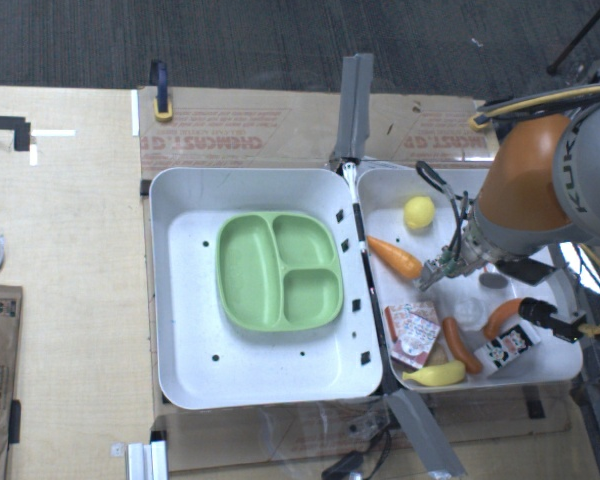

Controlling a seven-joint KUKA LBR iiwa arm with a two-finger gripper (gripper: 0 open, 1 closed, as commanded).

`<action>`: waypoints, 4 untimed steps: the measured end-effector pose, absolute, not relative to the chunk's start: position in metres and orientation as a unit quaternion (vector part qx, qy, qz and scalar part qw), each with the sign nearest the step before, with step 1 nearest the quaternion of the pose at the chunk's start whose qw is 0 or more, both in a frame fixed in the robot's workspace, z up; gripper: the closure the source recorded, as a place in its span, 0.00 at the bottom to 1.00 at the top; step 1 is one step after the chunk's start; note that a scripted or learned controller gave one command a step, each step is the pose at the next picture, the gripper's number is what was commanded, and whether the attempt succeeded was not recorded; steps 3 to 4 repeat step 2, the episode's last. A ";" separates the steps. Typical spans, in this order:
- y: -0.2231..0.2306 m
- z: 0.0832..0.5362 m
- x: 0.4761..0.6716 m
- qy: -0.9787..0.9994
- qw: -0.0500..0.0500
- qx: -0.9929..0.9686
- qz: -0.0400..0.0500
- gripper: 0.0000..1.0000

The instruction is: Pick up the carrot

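The carrot (395, 257) lies in the right bin (570, 373), near its left wall, with its long side slanting from upper left down to lower right. The end effector (442, 267) is just beside the carrot's lower right end, so the carrot lies to its left, and I cannot tell how it is set. Close by are a yellow lemon (418, 212), a snack packet (413, 330) and a banana (436, 373), while the left bin (180, 298) on the tabletop (60, 268) holds a green plate (279, 270).
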State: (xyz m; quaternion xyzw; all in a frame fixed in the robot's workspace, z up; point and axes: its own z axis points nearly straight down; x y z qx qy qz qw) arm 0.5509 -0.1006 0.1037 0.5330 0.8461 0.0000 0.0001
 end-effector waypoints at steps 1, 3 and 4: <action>-0.107 0.094 0.514 0.761 0.003 0.648 0.002 1.00; -0.088 0.204 0.525 0.701 0.000 0.713 -0.001 1.00; -0.088 0.204 0.525 0.701 0.000 0.713 -0.001 1.00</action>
